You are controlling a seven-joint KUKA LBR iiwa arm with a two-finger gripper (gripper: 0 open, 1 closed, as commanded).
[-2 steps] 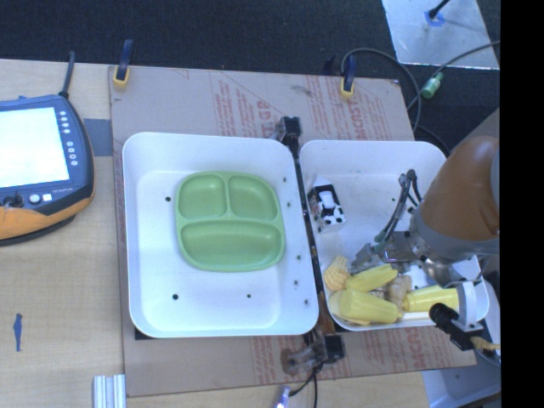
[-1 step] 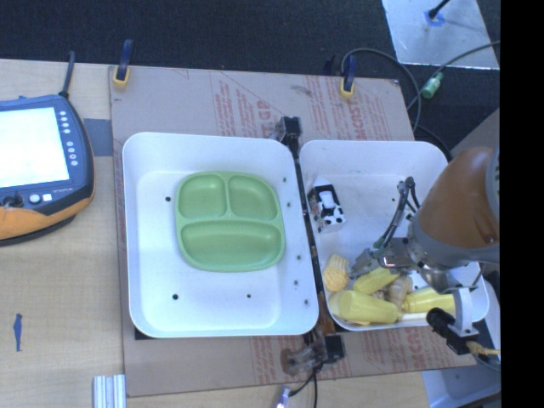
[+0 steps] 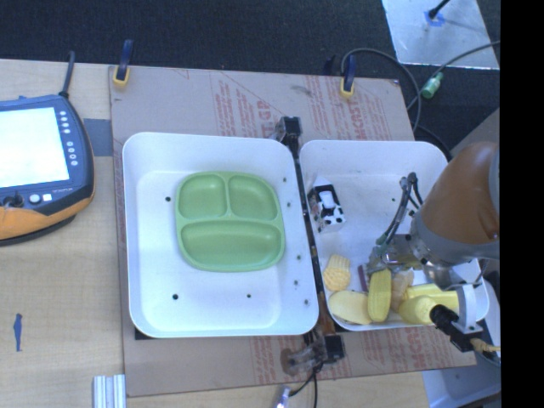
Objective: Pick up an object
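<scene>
A pale green, three-compartment plastic plate (image 3: 229, 222) is sitting in the glossy white left bin (image 3: 153, 296), while the matching white right bin (image 3: 365, 164) is showing yellow toy corn cobs (image 3: 379, 293), a ridged yellow piece (image 3: 337, 271) and a black-and-white patterned toy (image 3: 326, 206). The orange-banded grey arm (image 3: 463, 198) is leaning over brown cardboard printed in red (image 3: 229, 100).

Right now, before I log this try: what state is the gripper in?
Gripper: low in the right bin, over the yellow toys; open or closed cannot be told.
</scene>
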